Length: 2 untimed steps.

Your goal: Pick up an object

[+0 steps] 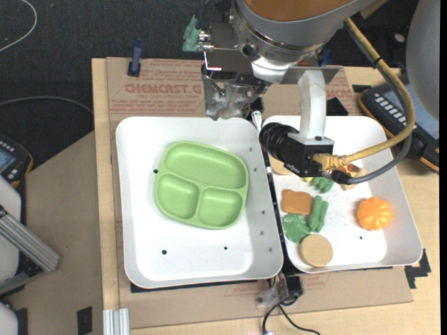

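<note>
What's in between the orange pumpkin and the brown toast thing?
In the camera view, a green bean-like toy lies between the orange pumpkin and the brown toast piece, close beside the toast. The remaining stretch toward the pumpkin is bare white bin floor.

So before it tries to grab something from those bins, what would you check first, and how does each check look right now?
1. Objects to pick in right bin: ok, orange pumpkin, brown piece, round tan disc.
2. Pumpkin stands apart from the others: ok.
3. Green pieces touch the brown piece and disc: not ok, crowded.
4. Gripper over a target: not ok, it hangs at the left bin's far edge.
5. Fingers open: cannot tell.
</note>
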Motion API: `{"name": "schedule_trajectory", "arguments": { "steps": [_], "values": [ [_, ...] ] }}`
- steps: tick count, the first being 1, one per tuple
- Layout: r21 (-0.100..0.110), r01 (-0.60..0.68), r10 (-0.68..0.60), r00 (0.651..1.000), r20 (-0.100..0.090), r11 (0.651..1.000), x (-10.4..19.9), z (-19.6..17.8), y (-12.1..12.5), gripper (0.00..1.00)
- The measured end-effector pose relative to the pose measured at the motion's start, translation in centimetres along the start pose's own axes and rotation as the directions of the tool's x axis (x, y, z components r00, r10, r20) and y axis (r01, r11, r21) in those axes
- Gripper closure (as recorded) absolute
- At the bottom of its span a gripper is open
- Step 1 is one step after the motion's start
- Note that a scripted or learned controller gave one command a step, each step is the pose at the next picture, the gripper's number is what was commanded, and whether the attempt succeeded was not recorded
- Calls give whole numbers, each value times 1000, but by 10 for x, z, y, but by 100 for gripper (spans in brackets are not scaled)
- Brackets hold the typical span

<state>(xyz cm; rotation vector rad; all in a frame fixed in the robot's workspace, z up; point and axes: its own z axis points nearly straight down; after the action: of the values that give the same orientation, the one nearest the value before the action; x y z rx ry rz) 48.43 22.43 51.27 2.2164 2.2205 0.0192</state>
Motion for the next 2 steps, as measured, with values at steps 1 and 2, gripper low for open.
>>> {"name": "schedule_trajectory", "arguments": {
  "steps": [1, 2],
  "values": [
    [24, -7, 7, 1000, 11, 1000, -43, 109, -8, 100],
    [22, -5, 5, 1000, 11, 1000, -48, 197, 50, 100]
  ]
}}
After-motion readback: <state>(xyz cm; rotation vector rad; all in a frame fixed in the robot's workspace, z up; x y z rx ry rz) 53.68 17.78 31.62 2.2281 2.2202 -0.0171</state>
